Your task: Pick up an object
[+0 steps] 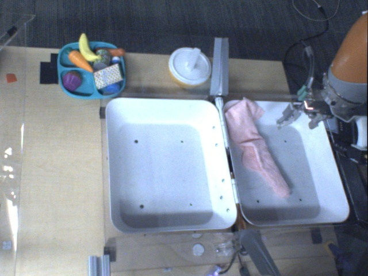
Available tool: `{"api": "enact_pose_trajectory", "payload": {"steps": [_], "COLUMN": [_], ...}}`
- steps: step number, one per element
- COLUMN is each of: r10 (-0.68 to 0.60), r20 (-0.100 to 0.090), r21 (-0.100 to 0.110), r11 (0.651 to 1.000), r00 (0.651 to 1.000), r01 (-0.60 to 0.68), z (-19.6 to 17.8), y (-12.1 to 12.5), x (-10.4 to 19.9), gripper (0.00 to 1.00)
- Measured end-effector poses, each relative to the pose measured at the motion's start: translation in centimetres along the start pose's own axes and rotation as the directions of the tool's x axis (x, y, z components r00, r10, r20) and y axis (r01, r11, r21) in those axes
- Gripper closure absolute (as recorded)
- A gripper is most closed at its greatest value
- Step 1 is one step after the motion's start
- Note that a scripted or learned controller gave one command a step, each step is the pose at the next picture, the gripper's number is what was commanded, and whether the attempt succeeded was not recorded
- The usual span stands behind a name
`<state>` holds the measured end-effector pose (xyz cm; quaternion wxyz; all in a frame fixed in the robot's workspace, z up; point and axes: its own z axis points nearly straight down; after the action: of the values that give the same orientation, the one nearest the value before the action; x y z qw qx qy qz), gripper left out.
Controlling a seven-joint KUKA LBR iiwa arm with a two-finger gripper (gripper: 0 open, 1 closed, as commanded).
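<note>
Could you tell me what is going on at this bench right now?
A robot arm reaches in from the right, its gripper hovering over the upper right part of the right bin. A crumpled pink cloth lies in that bin, along its left side, apart from the gripper; nothing has been picked up. Behind the bins stand a blue tray of toy food and a lidded cup.

Robotics lab bench: two white bins (167, 111) bolted side by side on wood, grey-orange arm (349, 68) at three o'clock, loose cable (313, 7) at one o'clock.
</note>
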<state>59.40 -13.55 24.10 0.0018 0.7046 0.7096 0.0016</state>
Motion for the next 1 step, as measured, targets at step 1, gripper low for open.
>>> {"api": "enact_pose_trajectory", "payload": {"steps": [1], "r10": [-0.043], "r20": [-0.001], "r21": [-0.001], "r11": [0.999], "r00": [0.999], "r01": [0.043], "z": [14.37], "y": [1.37], "x": [4.57], "gripper": [0.0]}}
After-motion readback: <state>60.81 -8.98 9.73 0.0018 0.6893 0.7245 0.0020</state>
